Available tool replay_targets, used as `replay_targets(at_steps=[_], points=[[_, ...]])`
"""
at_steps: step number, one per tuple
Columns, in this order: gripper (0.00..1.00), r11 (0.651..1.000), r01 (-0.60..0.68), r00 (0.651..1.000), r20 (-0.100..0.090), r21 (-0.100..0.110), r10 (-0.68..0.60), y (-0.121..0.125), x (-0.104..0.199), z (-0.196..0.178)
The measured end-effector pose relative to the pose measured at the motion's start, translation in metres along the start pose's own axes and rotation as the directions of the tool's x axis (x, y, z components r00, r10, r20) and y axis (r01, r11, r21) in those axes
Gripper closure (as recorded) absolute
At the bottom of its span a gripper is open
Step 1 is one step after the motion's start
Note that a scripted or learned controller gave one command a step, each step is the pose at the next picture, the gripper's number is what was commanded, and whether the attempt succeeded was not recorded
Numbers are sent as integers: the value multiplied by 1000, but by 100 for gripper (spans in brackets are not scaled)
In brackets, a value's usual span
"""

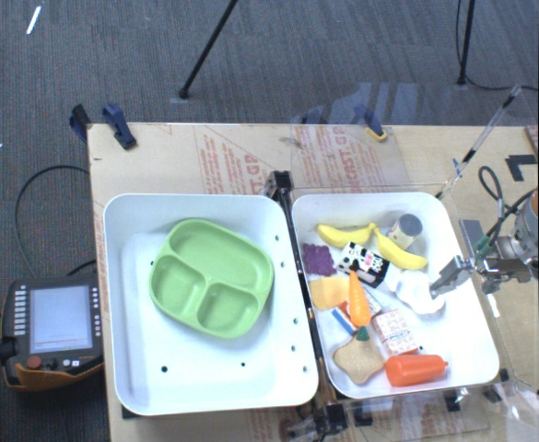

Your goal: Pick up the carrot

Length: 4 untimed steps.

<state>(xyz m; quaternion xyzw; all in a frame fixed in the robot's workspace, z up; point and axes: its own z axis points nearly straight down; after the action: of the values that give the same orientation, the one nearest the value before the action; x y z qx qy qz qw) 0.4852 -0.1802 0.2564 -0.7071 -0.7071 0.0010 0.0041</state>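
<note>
The carrot [357, 300] is a small orange cone with a green stub at its near end. It lies in the middle of the right bin [476, 339], between a yellow-orange wedge [328, 291] and a red-and-white box [393, 330]. My gripper [451, 276] hangs over the bin's right side, next to a white object [417, 293]. It is about a hand's width to the right of the carrot and apart from it. Nothing shows between its fingers.
Around the carrot lie two bananas [343, 235], a purple piece [318, 259], a black-and-white carton [363, 261], a grey can [405, 226], a toast slice [358, 360] and an orange-red sausage shape [415, 368]. The left bin [140, 376] holds a green divided plate [212, 277].
</note>
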Motion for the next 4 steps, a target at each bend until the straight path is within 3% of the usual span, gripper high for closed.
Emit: replay_targets(at_steps=[1,2,3,4], points=[[0,1000,-26,1000,-4,12,26,11,43,128],[0,999,-39,999,-1,2,39,65,103,172],[0,996,-92,996,2,-1,92,141,98,169],[100,996,-88,996,1,4,88,140,98,159]])
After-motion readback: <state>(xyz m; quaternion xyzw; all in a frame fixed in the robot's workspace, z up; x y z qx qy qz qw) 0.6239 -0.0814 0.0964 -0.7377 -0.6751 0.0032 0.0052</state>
